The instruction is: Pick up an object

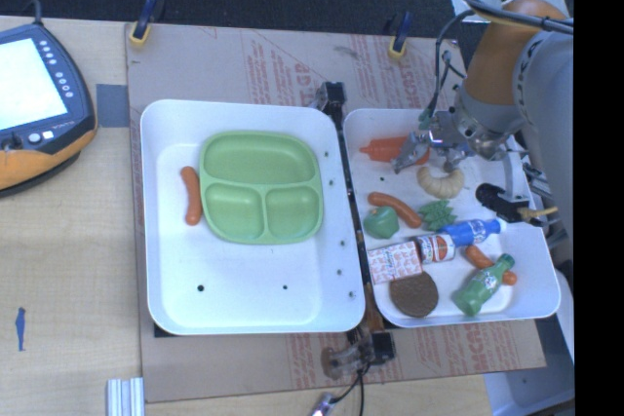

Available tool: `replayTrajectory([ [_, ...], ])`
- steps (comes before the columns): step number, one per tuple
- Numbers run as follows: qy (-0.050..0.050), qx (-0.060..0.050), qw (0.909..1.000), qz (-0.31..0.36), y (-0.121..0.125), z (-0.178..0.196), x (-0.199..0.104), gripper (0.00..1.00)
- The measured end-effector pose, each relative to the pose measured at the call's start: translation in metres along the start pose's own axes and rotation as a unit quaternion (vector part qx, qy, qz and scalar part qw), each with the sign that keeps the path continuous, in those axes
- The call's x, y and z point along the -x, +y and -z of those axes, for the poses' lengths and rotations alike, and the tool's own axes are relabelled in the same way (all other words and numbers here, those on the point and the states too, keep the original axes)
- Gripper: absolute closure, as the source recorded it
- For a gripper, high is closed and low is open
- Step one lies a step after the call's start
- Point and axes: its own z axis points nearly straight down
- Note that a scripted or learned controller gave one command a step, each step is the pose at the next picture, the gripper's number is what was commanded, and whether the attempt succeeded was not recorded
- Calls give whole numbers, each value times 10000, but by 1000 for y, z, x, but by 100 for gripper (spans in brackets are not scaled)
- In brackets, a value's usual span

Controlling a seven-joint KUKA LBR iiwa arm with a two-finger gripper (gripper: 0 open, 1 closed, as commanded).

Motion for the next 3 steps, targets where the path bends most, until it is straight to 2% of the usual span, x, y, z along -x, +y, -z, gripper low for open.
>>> replayTrajectory([
  [1, -16, 103, 9999, -1, -80, 1, -14, 0],
  [2, -13, -27, 10000, -48, -1, 0, -49, 0],
  [3, -8, -31, 10000, -44, -1, 0, -49, 0],
])
